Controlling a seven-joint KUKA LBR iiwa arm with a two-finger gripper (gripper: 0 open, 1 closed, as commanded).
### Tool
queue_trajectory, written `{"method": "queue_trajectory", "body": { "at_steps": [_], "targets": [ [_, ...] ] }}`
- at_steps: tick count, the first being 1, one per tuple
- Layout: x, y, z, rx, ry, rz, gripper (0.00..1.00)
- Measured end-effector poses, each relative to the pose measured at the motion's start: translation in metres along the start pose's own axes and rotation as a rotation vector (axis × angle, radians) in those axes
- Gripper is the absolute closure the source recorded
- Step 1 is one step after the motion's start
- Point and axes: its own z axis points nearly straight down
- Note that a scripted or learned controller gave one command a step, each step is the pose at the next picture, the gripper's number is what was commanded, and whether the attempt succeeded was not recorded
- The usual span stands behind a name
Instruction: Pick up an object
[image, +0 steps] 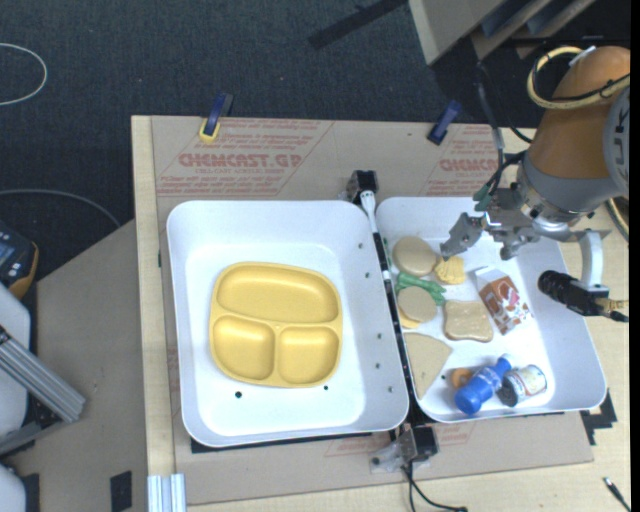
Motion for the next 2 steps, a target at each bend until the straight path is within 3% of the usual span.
{"method": "queue_trajectory", "body": {
  "at_steps": [1,2],
  "targets": [
    [0.000,0.003,-0.009,-0.015,-0.002,-0.002,0.00],
    [-0.001,0.008,0.053,-0.009,-0.001,-0.002,0.00]
  ]
}}
